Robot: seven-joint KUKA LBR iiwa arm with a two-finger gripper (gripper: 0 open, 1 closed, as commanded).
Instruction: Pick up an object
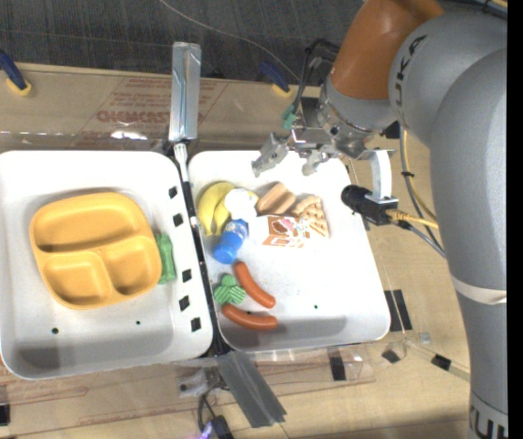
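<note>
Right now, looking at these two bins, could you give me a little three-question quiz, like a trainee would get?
1. True or false: the yellow tray lies in the left bin.
2. Which lies nearest the gripper? A) banana B) bread roll C) lower sausage
3. Fill in: the blue bottle lies in the ___ bin.

Key: 1 true; 2 B; 3 right.

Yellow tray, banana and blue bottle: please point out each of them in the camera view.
Yellow tray (92, 245), camera view, on the ridge between its compartments.
Banana (211, 204), camera view, on the middle of its curved body.
Blue bottle (229, 242), camera view, on its blue body.
</note>
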